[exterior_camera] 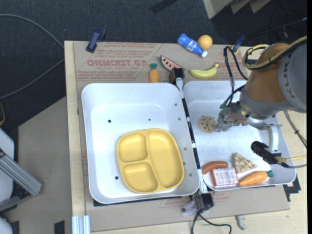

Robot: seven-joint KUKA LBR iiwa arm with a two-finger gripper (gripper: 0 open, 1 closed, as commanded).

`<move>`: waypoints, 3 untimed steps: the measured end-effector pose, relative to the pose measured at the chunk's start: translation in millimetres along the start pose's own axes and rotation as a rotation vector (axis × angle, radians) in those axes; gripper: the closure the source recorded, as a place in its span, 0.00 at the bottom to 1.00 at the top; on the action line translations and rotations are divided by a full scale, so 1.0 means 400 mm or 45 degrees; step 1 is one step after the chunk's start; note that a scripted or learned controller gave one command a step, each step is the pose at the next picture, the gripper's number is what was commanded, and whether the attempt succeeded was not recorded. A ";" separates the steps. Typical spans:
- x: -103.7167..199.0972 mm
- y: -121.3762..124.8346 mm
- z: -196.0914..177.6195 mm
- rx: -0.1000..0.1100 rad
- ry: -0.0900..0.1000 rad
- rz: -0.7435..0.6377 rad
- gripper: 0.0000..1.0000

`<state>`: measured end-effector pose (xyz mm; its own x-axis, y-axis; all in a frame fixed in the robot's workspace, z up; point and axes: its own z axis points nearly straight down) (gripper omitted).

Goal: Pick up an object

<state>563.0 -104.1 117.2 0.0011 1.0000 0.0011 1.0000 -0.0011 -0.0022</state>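
1. Pictured in the right bin (229, 145): a cookie (206, 124), lying flat on the bare floor near the left wall. Judged the likeliest target, being nearest the gripper (228, 119).
2. Seen just right of the cookie: the gripper, low over the bin under the grey-and-orange arm (265, 84). Open or closed, cannot tell from this slant; nothing visibly gripped.
3. Best done by shifting left until centred over the cookie, then coming straight down. Off to one side as now, likely to nudge it away rather than straddle it.
4. Worth noting: a thin, flat disc offers little edge to pinch. Going low, almost to the floor, probably needed before closing.
5. Also worth minding: the bin wall close on the cookie's left. Better to close along the wall than across it, so as not to strike the rim.
6. Farther off, along the bin's near edge: a sausage (214, 166), a pack (225, 177), a pizza slice (242, 162) and a carrot (253, 178), well apart from the cookie and no hindrance.
7. In the left bin (97, 106): a yellow plate (148, 160). Beyond the bins: a banana (204, 72).
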 end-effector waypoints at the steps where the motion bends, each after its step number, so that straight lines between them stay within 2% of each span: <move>1: 0.104 0.204 -0.171 -0.007 -0.001 -0.003 1.00; 2: 0.103 0.202 -0.169 -0.004 -0.002 -0.003 0.00; 3: -0.053 0.060 -0.142 0.000 -0.003 0.001 0.00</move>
<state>587.3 -125.6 173.8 0.0017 1.0000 -0.0010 1.0000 -0.0017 -0.0018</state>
